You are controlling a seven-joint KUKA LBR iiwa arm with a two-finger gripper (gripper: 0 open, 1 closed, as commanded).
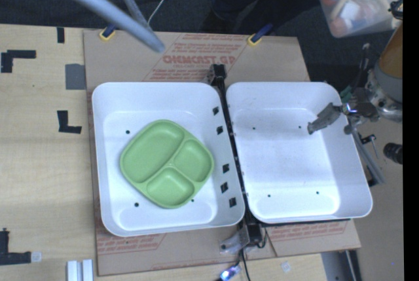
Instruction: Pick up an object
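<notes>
Brown cardboard point(196, 60) printed with red lettering covers the wooden bench point(39, 162) beneath two shallow white bins that sit side by side, their inner walls touching along a dark clipped seam.

From the camera above, the left bin point(105, 142) carries a green divided plate point(167, 162), lying flat near the bin's centre, a little toward its near edge. The plate is a rounded square turned diamond-wise, so its corners point toward the bin's walls; its longer diagonal runs from the bin's far-left corner toward the near-right corner. Its three compartments face up. Bare white floor rings it on every side, with the widest margin along the far edge.

Over the right bin point(294, 168), the gripper point(325, 118) hangs above the far-right corner, just inside the right wall, pointing toward the bin's middle. Whether its tips stand apart or together cannot be told from here. Nothing shows between them.
</notes>
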